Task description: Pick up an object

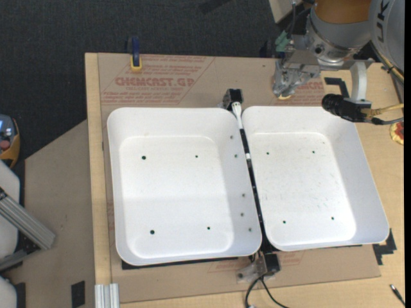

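From left to right we see the left bin and the right bin side by side on the surface, and we cannot make out any object to pick in either. The claw hangs past the right bin's far edge, its opening impossible to tell. Descending there, we judge, would strike that rim or bare surface; the bin floors offer open room.

A: What is lying under the counter?
B: Dark carpet is covering the floor.
A: And at the left?
B: A grey metal rail is slanting beside it, catching light.
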You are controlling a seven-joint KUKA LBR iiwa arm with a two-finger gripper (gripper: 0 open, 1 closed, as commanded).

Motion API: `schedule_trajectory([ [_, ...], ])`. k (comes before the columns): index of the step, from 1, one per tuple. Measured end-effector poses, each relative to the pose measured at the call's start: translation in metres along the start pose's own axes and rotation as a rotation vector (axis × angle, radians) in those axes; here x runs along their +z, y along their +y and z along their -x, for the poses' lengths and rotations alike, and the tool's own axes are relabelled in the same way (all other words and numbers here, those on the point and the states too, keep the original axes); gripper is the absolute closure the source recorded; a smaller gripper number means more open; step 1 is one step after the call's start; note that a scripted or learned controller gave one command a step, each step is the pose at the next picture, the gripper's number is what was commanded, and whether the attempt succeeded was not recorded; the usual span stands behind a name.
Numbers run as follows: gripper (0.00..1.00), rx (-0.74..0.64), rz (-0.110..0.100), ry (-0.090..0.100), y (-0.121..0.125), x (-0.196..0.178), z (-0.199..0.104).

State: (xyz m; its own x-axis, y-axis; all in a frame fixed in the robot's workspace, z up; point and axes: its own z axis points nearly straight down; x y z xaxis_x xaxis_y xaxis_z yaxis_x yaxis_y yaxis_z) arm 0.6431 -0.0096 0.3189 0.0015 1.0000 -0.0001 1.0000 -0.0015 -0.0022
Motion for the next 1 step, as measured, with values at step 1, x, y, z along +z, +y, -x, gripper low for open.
schedule_trajectory([
  [1, 1.00, -0.006, -0.006, 0.002, 0.0091, 0.0651, -0.0533],
])
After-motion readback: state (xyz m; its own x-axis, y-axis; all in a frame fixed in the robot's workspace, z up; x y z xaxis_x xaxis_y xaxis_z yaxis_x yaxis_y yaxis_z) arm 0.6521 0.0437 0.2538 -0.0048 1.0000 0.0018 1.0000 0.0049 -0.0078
